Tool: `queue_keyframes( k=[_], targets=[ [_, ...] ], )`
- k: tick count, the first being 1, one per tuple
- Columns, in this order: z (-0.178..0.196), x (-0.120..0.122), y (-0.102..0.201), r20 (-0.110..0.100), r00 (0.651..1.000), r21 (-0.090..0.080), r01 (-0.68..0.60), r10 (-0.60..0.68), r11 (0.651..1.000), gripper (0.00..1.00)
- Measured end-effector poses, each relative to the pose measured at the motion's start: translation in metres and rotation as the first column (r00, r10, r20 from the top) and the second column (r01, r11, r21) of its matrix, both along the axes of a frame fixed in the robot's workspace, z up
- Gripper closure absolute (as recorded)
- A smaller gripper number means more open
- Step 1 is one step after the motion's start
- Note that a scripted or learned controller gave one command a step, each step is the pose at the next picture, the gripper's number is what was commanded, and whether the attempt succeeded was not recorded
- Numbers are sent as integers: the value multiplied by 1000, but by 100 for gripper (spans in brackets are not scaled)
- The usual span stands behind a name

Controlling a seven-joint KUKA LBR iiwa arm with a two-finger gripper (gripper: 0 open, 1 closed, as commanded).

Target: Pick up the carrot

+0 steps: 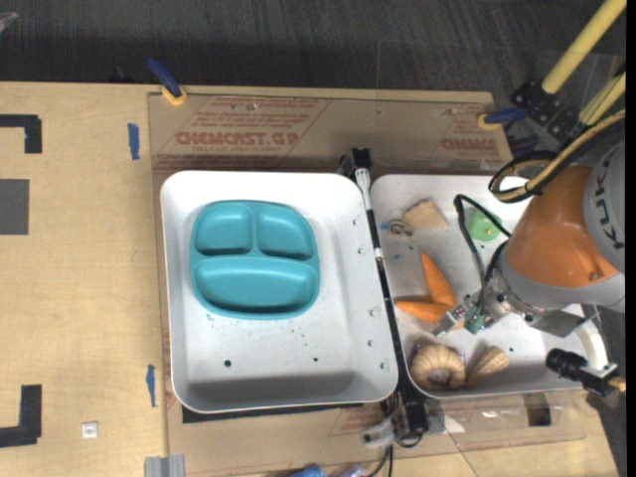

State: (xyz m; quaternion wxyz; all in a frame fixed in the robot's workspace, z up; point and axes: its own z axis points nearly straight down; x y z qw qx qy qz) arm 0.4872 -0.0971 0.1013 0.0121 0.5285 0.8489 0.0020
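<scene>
The carrot (435, 278) is an orange wedge lying in the left half of the right bin (517, 384), pointing toward the back. A second orange piece (420, 311) lies just in front of it. My gripper (465, 318) hangs low over the bin, right beside the front end of the carrot and touching or nearly touching the second orange piece. The arm's orange band (556, 241) covers the bin's right part. Nothing can be seen held.
The left bin (199, 366) holds a teal divided plate (255, 257). In the right bin are a beige piece (424, 215) at the back, a green item (485, 230), and two ridged tan items (438, 364) (487, 362) at the front. A black cable (467, 229) loops above.
</scene>
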Motion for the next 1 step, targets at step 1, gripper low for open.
queue_keyframes(
  k=[1],
  targets=[
    [139, -5, 75, -15, 998, 12, 62, -62, 998, 100]
  ],
)
